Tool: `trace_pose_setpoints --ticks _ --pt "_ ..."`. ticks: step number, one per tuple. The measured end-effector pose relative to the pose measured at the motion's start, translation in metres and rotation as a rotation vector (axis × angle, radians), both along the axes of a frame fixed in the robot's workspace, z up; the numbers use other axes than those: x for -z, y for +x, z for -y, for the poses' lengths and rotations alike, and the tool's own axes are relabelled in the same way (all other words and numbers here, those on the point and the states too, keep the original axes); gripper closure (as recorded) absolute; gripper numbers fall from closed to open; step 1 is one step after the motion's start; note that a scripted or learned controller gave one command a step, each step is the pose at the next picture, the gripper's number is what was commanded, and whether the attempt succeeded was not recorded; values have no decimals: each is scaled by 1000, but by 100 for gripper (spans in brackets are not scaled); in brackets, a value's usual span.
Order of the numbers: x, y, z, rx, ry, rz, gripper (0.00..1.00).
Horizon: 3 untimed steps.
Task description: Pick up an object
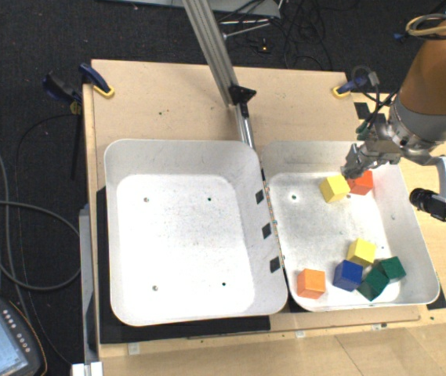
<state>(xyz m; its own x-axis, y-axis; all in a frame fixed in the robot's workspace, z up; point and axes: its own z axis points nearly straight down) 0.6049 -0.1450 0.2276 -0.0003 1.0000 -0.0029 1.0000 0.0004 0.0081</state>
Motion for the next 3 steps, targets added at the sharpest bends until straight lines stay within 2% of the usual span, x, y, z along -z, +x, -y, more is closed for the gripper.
trace_pose_setpoints --ticks 1,2,3 --pt "-45 -4 3 -1 1 -1 100" --pt "-71 -3 3 -3 1 -3 100" --pt "-49 2 -52 -8 4 -9 100"
